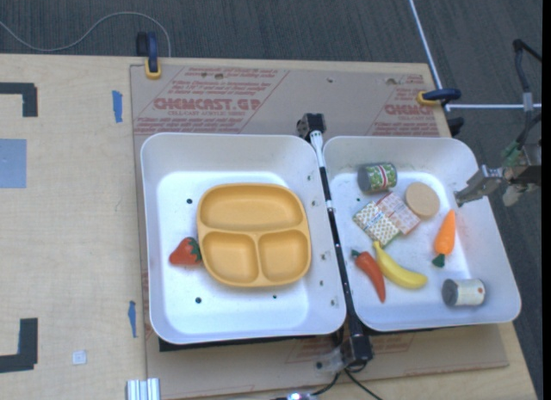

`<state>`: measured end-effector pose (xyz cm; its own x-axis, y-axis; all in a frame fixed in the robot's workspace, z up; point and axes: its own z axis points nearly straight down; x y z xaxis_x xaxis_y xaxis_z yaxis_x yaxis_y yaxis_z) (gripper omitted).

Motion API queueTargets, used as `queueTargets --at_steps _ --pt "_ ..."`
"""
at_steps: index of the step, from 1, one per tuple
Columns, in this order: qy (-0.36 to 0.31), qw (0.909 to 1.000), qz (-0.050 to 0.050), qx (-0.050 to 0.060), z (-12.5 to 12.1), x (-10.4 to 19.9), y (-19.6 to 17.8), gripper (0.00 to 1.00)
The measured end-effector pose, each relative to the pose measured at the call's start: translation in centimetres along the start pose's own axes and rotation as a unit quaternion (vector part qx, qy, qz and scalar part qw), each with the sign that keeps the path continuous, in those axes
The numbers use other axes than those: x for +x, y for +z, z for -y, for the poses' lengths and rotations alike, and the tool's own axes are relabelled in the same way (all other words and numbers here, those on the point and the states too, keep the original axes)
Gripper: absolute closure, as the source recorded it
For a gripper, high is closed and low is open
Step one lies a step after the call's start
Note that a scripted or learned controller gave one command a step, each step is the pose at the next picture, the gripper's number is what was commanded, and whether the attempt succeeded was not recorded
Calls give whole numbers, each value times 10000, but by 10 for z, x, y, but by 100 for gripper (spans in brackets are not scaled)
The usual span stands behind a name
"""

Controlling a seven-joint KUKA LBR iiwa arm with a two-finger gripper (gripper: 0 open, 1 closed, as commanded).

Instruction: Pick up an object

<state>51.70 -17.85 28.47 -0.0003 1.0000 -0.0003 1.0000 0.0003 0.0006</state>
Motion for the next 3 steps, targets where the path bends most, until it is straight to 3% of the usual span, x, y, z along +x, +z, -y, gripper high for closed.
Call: queueTargets --at_steps 1,2,3 --pt "3 10000 -5 10 10 8 120 0" --pt "1 10000 -2 -68 14 61 186 0" --pt "1 10000 5 -97 12 61 176 100"
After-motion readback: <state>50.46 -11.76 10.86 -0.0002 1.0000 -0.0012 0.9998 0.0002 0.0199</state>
